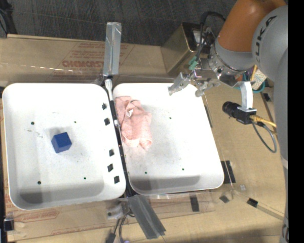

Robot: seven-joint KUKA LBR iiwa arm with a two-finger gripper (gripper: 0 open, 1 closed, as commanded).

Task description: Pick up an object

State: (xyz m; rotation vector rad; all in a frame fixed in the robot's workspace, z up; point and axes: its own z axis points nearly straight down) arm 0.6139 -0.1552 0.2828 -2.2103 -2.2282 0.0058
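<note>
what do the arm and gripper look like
The arm is thick, rounded and grey, with dark lettering on its side and a glossy orange band above the wrist. The gripper is small and made of silvery metal, with two thin flat fingers. Dark cables loop over the wrist.

Robotics lab or test cell, not a home: big grey & orange industrial arm (pixel 253 29) reaching over a bench w/ two shallow white bins (pixel 66 176) side by side on a printed cardboard sheet (pixel 50 54), metal bar (pixel 112 49) betw. them, black tape marks (pixel 252 202) on the bench top, dark carpet (pixel 66 4) behind
</note>
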